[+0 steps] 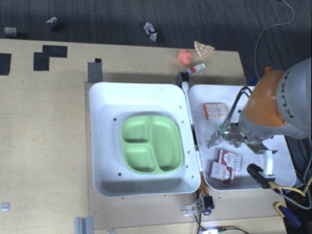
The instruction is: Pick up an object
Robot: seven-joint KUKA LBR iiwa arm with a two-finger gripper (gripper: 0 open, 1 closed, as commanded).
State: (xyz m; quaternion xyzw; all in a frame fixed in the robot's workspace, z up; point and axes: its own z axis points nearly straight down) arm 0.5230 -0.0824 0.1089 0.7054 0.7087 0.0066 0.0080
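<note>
From above, two white bins sat side by side on a wooden bench. The left bin (100,130) held a green tray (152,144) with three compartments. The right bin (287,172) held an orange box (215,110) near its far side and two red cartons (225,165) lying together near its front edge. The arm (273,106) reached in from the right, its gripper (222,136) hanging between the box and the cartons, touching neither as far as I could see. I could not tell how the claw stood; it was too small and blurred.

The risk, to my eye, was that the cartons lay flat and pressed together, so the claw might slide off or nudge both without catching one. A loose cable by the wrist might also snag.

"KUKA" lettering showed partly on the arm. The printing on the box and cartons was unreadable.
</note>
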